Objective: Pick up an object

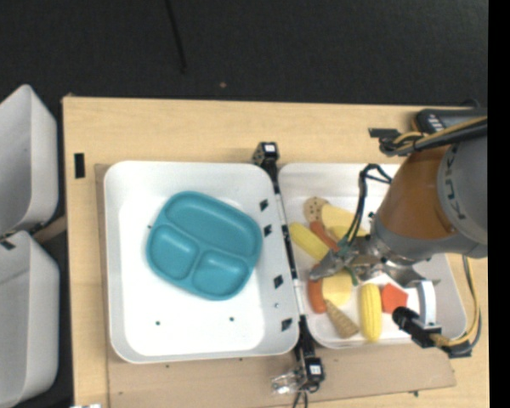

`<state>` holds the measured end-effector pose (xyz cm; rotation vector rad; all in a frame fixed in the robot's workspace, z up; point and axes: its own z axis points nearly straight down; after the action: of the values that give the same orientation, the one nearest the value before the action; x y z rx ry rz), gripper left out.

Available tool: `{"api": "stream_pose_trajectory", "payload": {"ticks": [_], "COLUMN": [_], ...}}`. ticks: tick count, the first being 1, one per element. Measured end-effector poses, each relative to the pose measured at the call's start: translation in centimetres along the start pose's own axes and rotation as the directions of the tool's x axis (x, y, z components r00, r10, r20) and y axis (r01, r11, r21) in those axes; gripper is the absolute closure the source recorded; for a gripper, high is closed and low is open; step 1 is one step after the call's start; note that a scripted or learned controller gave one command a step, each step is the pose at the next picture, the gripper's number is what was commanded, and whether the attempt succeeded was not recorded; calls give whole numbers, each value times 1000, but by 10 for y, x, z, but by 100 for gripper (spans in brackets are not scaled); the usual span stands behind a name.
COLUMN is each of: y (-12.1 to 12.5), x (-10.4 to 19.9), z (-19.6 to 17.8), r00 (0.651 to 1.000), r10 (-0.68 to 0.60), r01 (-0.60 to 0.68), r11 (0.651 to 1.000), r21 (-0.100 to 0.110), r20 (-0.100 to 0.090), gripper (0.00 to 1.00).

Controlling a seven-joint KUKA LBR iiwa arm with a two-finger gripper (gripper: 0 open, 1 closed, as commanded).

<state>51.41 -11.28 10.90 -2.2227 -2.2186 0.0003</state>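
Two bins (119, 253) — one blue plate (204, 245), one corn cob (371, 310).

Toy food pile (344, 291) in rt bin (323, 177), corn cob (371, 309) (upright-ish), yellow pcs, cone

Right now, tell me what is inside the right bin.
The right bin holds toy food: a corn cob, an ice cream cone, a yellow banana-like piece, orange and red pieces. The arm hangs over the bin's middle, covering whatever lies beneath it.
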Motion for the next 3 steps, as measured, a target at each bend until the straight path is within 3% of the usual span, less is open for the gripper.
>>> {"api": "stream_pose_trajectory", "payload": {"ticks": [1,3], "y": [3,21], "x": [-1,2], "z": [-12,-121], "r00": [1000,1000], "r10": [6,-6], "r01": [-6,6], "r11": [1000,1000], "r21": [-7,-4], "r20": [0,2], "gripper": [100,100]}}
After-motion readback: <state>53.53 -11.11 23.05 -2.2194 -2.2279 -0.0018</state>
